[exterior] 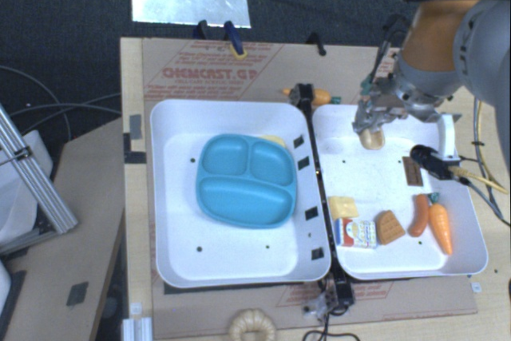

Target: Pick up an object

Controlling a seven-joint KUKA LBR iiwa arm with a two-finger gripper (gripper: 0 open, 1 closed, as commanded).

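My gripper (370,126) hangs over the back of the right bin (471,251), pointing down. A small tan rounded object (372,140) sits right at its fingertips; whether the tips grip it or only touch it is unclear. Loose items lie along the front of the right bin: a yellow block (343,208), a small white carton with red and blue print (356,234), a brown cracker-like piece (390,227), an orange sausage-like piece (419,216) and a carrot (441,226). A thin brown bar (412,171) lies near the right side.
The left bin (172,251) holds a blue divided tray (246,179) with a pale yellow piece (275,141) behind it. A black clamp runs along the divider (315,180) between the bins. A black and white fitting (435,159) with cables reaches in from the right.
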